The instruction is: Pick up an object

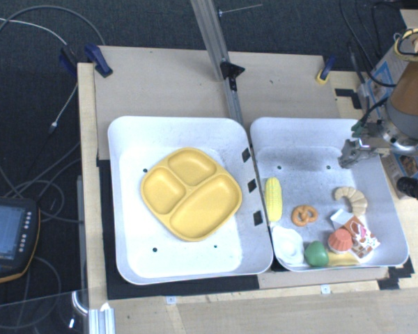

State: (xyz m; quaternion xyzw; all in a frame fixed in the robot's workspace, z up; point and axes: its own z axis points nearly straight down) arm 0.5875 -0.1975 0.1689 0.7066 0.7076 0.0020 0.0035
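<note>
Two white bins sit side by side on the desk (279, 82): the left bin (125, 186) carries a yellow divided plate (191, 193), and the right bin (299, 141) has all the small stuff, bunched toward its near edge. Candidates there: corn cob (273, 198) along the left wall, pretzel (304, 215) approx mid-bin, croissant (351, 197) to its right, then a tight cluster w/ white cup (288, 243), green ball (316, 254), orange shell-like piece (340, 240) and a red-white packet (362, 238). The end effector (350, 155) hangs over the far right part of the right bin, above bare floor, well apart from every item; nothing is between its fingers, and whether they're apart or together I cannot tell at this res. Step in hand, by my read: approach/pre-grasp, no pick made yet. Next move prob needs a shift toward the near side, then descent onto one piece. Croissant is nearest and stands fairly free; pretzel and corn also isolated. The cluster looks riskier, items touching each other.
</note>
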